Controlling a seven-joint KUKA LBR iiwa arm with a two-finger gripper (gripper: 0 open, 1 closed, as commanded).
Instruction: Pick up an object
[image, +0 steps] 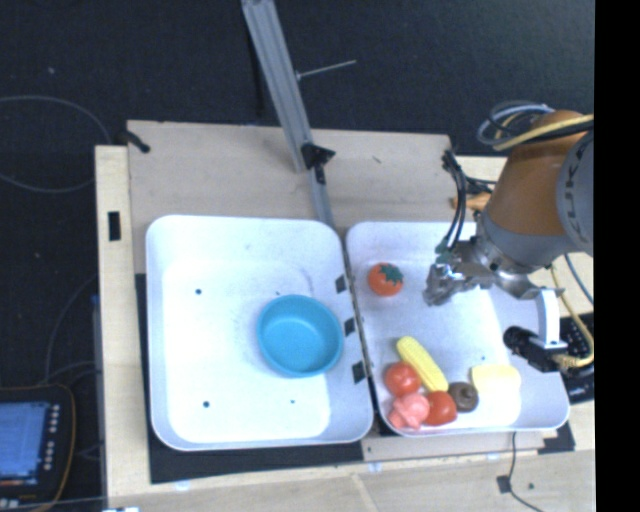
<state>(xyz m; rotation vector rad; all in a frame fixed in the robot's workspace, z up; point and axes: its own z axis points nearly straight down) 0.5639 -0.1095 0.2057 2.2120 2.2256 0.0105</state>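
The grey two-finger gripper (440, 285) hangs over the right shallow white bin (520, 415), holding nothing, its opening impossible to judge, while the small red plastic tomato with a green stalk (385, 279) lies just beside it at 9 o'clock, apart from it.

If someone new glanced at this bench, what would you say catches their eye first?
Probably the blue bowl, alone in the left bin, bright against the white. Next, the cluster of toy food at the near edge of the right bin: a yellow banana, red pieces and a pale block, with one tomato apart near the divider. The gripper hangs just right of that tomato.
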